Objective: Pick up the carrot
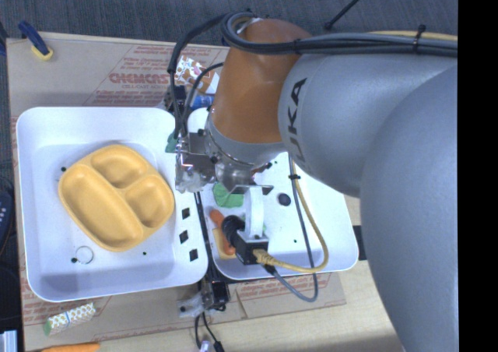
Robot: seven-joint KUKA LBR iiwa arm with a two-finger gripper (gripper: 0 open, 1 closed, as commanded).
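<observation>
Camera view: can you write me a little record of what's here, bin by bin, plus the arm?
left bin: yellow divided plate
right bin: carrot and green thing near its left wall, both partly hidden
arm: grey with orange band, reaching over the right bin
gripper: low over the green thing, close to the carrot

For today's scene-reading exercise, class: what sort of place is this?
Probably a robotics lab test bench: a grey robot arm with an orange band reaches over two shallow white plastic bins, one holding a yellow divided plastic tray, on printed cardboard.
</observation>
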